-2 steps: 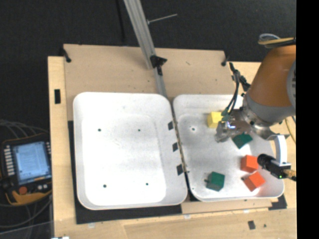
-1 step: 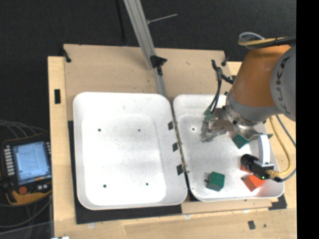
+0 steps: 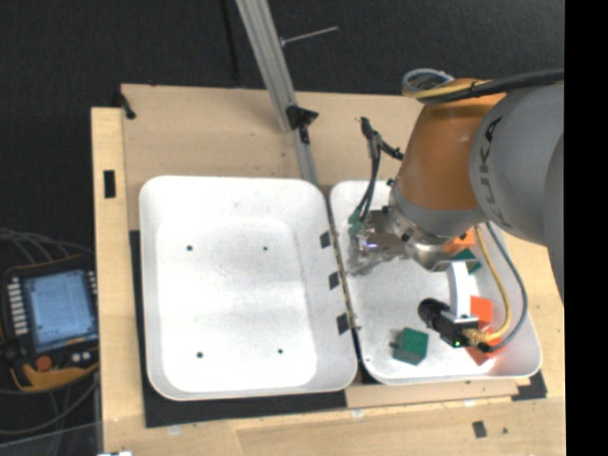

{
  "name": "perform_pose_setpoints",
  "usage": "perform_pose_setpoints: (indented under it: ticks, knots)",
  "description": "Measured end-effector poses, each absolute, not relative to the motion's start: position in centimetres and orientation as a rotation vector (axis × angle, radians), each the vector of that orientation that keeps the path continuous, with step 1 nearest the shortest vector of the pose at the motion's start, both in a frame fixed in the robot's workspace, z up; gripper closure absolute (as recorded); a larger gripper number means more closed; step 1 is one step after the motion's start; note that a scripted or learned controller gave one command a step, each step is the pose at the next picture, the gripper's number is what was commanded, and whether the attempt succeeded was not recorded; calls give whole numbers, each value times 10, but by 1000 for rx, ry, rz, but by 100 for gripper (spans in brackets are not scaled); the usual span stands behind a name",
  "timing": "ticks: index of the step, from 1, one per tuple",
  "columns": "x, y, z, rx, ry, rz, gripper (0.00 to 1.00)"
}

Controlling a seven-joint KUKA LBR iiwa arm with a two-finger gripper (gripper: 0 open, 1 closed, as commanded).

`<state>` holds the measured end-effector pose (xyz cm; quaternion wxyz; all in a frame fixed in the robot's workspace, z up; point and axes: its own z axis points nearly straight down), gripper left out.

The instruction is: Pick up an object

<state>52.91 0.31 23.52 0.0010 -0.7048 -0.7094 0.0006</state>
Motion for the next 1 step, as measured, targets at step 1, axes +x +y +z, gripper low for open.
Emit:
perform_pose_setpoints:
  ticks: [1]
  knots:
    - [529, 53, 245, -2211, -2231, -3, 100]
